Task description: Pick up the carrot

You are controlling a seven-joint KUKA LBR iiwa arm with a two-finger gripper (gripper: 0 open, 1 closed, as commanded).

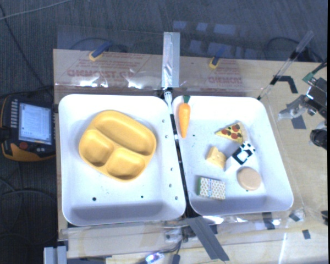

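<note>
Two shallow white bins sit side by side on the counter; the small orange carrot with a green top (183, 116) lies in the right bin (275, 147), tight against its left wall near the far corner. The pick looks not yet begun. Next, the pincer must descend over the carrot, minding that wall. Dark hardware at the right edge is cut off; whether the pincer is released or clenched, I cannot tell.

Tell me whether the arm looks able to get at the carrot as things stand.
Probably yes. The carrot lies uncovered in the right bin, apart from the other items there. It sits hard against the bin's left wall, which could crowd a grasp from that side.
</note>
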